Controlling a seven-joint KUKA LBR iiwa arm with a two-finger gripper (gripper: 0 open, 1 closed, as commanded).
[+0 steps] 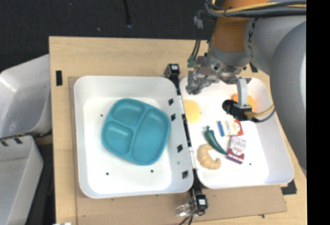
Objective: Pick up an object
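My gripper (197, 84) hangs over the far left corner of the right bin (273, 167), under the orange wrist band. Just in front of it lies a yellow round object (192, 110), apart from the gripper. Further toward the front are a green pepper-like piece (212, 141) and a tan croissant-shaped toy (209, 158). A small blue-and-white packet (229, 127) and a red-and-white packet (237, 148) lie to their right. An orange object (249, 101) sits partly hidden behind a black part of the arm's fittings (234, 108).
The left bin (87, 167) holds a teal divided plate (135, 131). The divider between the bins (183, 136) runs right beside the yellow object. The grey arm (281, 49) covers the far right of the right bin.
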